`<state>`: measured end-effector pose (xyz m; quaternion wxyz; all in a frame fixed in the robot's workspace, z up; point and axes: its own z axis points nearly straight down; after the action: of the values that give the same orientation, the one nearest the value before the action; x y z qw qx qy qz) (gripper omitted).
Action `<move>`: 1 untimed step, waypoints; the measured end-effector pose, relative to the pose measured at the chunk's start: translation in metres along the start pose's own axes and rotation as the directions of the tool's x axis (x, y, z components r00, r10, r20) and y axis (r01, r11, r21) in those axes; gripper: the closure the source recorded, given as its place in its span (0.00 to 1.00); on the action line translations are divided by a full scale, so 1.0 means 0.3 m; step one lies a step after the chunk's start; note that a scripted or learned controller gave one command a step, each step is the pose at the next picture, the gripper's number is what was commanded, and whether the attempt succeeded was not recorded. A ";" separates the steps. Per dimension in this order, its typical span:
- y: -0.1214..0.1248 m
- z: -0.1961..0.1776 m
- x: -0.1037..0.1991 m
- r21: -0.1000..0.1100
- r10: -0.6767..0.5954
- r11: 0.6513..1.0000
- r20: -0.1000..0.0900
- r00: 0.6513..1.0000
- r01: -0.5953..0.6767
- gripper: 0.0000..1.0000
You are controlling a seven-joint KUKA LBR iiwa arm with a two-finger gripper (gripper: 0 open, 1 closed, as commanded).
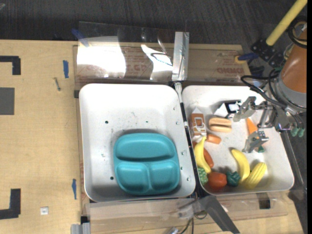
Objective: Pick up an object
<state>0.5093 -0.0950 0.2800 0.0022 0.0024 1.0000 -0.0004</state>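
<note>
Hovering gripper (249, 126), fingers apart, over toy food; labels unreadable.

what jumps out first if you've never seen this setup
A big teal divided tray lies in the left bin. The right bin holds bright toy food, with yellow bananas near its front edge, and the gripper hangs open above it.

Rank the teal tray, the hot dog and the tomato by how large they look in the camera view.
1. Teal tray, by far the largest; it fills much of the left bin.
2. Hot dog, in the right bin.
3. Tomato, slightly smaller than the hot dog; the gap is narrow.
</note>
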 end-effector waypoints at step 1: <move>0.005 0.414 0.106 -0.002 0.080 0.997 -0.011 0.997 -0.080 0.00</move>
<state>0.4782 -0.0936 0.1558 -0.0035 0.0422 0.9991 0.0008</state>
